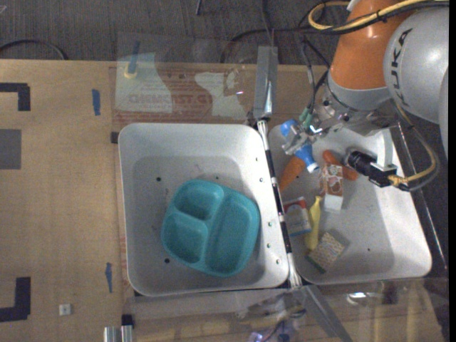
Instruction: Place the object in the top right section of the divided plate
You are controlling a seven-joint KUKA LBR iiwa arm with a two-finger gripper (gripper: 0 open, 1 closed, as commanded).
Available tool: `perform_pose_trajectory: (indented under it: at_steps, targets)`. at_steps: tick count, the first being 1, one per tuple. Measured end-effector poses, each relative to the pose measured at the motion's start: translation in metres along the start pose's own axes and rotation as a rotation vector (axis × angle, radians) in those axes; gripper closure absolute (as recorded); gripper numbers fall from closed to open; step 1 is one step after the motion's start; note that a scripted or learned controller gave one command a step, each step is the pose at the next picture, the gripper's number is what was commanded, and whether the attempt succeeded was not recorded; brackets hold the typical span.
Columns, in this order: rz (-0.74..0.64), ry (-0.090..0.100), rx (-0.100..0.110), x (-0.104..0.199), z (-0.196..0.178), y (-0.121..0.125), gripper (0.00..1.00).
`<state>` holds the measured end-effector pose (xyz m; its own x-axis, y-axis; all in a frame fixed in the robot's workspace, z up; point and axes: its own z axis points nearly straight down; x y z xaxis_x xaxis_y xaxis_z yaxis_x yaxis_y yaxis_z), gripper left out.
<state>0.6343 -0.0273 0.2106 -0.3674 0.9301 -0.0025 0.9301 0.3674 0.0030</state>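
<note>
On my feed the divided plate [211, 226] reads plain teal, sitting in a white left bin [142, 148]. The right bin [399, 248] is white too. In it I see a blue piece [293, 130] at twelve o'clock, an orange cone shape [288, 173] just under it, a yellow strip [313, 226] toward six, and a small tan, speckled square [328, 248] beside that. The arm [420, 55] is grey with an orange band [363, 45]. The bench [57, 212] is light wood, marked with blue tape [95, 102] at ten o'clock and black tape corners [20, 95] at nine.
</note>
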Motion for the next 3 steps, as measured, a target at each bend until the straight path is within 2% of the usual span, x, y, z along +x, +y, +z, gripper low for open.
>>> perform_pose_trajectory:
  at_steps: [1, 2, 3]
  targets:
    - [-0.155, 0.004, 0.003, 0.072, 0.026, -0.051, 1.00]
    - [-0.086, 0.002, 0.000, 0.132, 0.025, -0.001, 1.00]
    - [-0.026, 0.000, -0.009, 0.174, 0.087, 0.049, 1.00]
